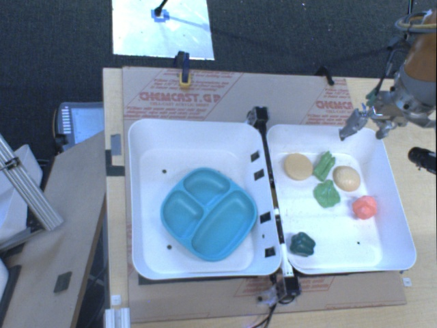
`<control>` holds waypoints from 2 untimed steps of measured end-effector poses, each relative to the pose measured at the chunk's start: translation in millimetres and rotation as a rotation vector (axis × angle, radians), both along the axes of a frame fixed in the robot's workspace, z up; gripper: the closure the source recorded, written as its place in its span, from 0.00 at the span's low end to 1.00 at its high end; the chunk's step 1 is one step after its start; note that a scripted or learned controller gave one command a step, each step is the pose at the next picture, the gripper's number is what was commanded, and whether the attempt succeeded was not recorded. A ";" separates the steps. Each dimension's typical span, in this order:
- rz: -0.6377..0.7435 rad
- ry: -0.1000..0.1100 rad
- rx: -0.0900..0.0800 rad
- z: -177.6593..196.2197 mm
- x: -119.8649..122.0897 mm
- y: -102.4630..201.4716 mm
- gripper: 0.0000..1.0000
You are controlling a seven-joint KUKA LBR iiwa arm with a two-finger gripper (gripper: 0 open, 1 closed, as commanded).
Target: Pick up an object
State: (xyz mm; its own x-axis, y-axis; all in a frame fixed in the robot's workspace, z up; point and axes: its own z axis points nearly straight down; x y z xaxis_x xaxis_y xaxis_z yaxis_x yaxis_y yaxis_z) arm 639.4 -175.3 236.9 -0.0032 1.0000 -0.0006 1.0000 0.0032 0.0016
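So we've got a cardboard-topped bench (205,91) on dark carpet with two white bins side by side. The left bin (147,149) carries a big blue divided plate (207,212) near its front edge. The right bin (392,203) has the small stuff: a tan round piece (298,167) and a cream one (347,178) toward the back, green bits (326,183) between them, a pink piece (364,207) by the right edge, a dark green one (302,243) at the front-left corner. The gripper (365,124) hovers over the back-right corner, fingers spread, holding nothing.
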 end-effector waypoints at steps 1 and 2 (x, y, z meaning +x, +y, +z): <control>0.002 0.001 0.000 -52.4 -3.3 9.5 0.00; -0.001 0.003 0.001 -114.3 -6.1 8.7 0.00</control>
State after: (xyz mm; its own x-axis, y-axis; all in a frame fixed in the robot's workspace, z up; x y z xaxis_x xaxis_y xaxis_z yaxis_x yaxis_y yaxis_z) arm 633.2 -166.6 122.6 -0.0020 1.0000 0.0001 1.0000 0.0020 -0.0016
